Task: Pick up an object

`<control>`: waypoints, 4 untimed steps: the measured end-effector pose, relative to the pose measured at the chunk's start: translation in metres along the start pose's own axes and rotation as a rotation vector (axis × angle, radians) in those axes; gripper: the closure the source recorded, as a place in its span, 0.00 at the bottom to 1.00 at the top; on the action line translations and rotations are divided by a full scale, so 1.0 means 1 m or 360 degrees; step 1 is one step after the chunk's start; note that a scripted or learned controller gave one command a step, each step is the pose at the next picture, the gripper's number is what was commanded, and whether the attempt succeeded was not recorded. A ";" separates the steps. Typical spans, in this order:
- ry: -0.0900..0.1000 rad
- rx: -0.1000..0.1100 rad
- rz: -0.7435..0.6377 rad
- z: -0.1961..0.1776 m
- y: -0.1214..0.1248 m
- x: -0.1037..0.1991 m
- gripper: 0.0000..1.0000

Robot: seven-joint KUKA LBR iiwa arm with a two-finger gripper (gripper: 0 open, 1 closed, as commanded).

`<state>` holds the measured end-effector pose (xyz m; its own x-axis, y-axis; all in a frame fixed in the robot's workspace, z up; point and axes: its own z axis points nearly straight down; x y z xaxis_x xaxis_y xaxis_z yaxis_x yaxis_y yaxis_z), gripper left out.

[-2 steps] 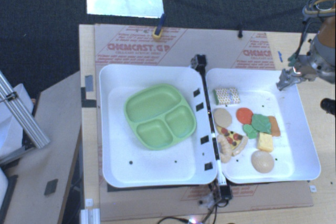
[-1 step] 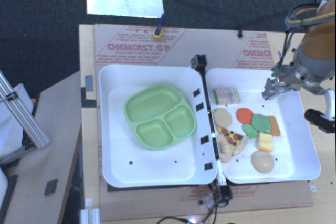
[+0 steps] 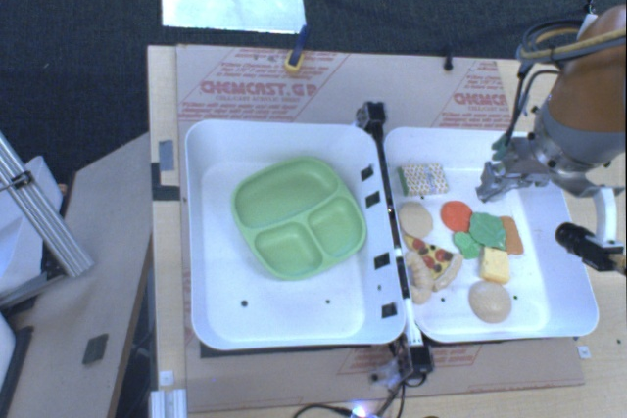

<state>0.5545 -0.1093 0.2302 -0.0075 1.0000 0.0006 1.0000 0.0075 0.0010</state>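
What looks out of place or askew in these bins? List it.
Nothing looks spilled or damaged. The green divided plate lies slightly rotated in the left bin. The toy foods crowd together in the right bin, and the pizza slice overlaps its neighbours. The tool hovers above them.

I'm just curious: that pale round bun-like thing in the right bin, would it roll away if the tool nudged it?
The pale round piece looks domed, so a nudge might slide or rock it. It lies apart from the yellow block, near the bin wall, which would probably stop it. Its smooth rounded top may be slippery to pinch.
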 end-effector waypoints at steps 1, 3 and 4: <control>0.0002 0.0005 0.0000 0.014 -0.037 0.037 1.00; -0.0002 -0.0002 0.0003 -0.002 -0.042 0.058 1.00; -0.0001 0.0001 0.0011 0.014 -0.049 0.050 1.00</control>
